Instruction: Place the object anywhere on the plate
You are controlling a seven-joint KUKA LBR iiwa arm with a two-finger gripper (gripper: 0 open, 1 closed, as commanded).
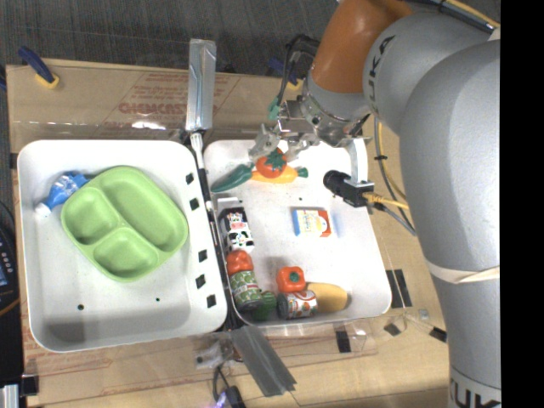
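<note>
Two shallow white bins (pixel 51 313) sit side by side on the table. And the tool (pixel 274 147) is down at the far edge of the right bin, right over an orange-and-red toy vegetable with a green stem (pixel 272 168); whether it grips, I cannot tell. Left of that toy, in the other bin, lies the light-green three-compartment plastic plate (pixel 123 219).

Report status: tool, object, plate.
Tool over right bin's far edge, at the orange toy vegetable; grasp unclear. Green divided plate in left bin. Bin divider between.
</note>
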